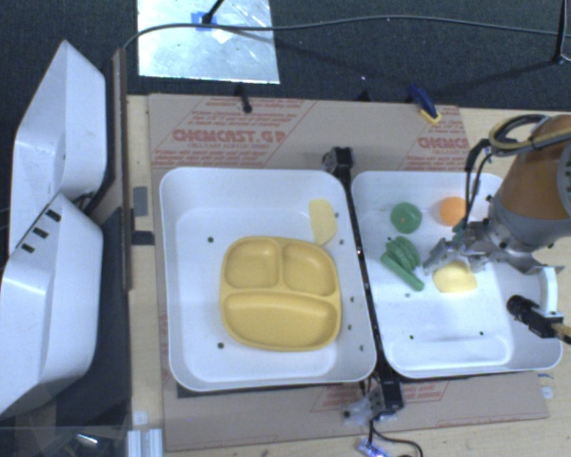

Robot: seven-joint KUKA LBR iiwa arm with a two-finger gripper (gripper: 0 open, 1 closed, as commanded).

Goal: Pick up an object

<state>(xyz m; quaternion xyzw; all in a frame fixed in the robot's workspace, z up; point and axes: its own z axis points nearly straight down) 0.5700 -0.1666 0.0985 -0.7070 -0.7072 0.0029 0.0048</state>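
From my remote seat, nearest the camera is the left bin [186, 350] with one yellow divided plate [281, 293] and one pale yellow piece [323, 220] by its far wall. The right bin [457, 355] holds four things: one pale yellow lump [454, 278], one green bean-like bunch [401, 260], one green round thing [405, 217], one orange ball [451, 209]. The gripper [460, 255] sits just over the lump, touching or nearly; the view's too mushy, so I can't tell if it's open or closed. I'd centre over the lump, stay off the green bunch just beside it, close, then lift straight up. Further back, the bench [295, 127] is brown board.
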